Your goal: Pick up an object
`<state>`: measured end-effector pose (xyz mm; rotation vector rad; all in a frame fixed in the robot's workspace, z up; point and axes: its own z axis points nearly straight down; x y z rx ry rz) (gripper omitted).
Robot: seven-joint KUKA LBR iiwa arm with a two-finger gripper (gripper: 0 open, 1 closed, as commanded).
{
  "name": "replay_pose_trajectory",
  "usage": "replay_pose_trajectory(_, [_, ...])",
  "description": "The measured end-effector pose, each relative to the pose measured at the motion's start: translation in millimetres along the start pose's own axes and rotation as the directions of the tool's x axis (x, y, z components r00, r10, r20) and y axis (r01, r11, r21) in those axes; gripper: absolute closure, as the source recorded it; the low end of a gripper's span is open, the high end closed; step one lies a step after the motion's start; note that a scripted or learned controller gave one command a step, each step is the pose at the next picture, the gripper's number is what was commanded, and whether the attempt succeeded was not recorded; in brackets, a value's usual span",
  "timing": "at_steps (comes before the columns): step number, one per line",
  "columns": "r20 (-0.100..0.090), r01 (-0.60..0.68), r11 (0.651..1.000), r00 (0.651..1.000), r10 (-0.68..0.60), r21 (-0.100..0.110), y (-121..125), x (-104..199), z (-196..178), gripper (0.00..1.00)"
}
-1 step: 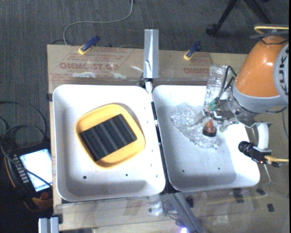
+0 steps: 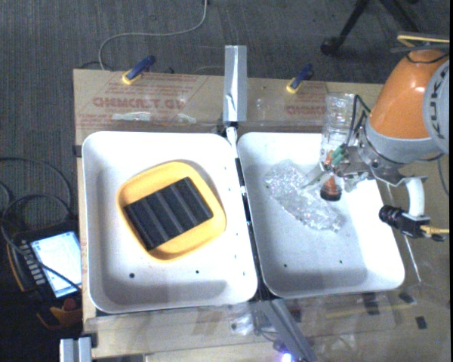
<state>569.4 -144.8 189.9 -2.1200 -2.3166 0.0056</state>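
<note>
— Two shallow white bins sat side by side on the bench. What was in the left bin (image 2: 106,277)?

— A yellow tray-like object with a black ribbed insert (image 2: 171,210), lying flat near the middle, turned at a slant.

— And the right bin (image 2: 347,270)?

— A crumpled piece of clear plastic (image 2: 302,197) lay in its upper middle part, stretching down toward the centre. A clear plastic bottle (image 2: 337,123) stood or leaned at the bin's far rim, just above the gripper.

— Where was the arm?

— It reached in from the right, its orange band (image 2: 417,96) above the wrist. The gripper (image 2: 331,188) hung over the right bin, at the plastic's right edge.

— Were the fingers clenched or released?

— That could not be told; the tip was small and blurred. Something small, dark and reddish showed there, but whether it was gripped was unclear.
</note>
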Motion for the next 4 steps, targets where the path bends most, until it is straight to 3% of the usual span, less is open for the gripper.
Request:
replay_pose_trajectory(1, [-0.001,0.016,1.000,1.000,-0.016,0.001,12,-48,83,0.00])
replay_pose_trajectory(2, [-0.001,0.079,0.997,0.997,-0.079,-0.014,20,-64,97,0.00])
replay_pose_trajectory(3, [-0.006,0.081,0.997,0.997,-0.082,-0.017,21,-61,89,1.00])
replay_pose_trajectory(4, [-0.003,0.182,0.983,0.983,-0.182,-0.004,46,13,10,1.00])
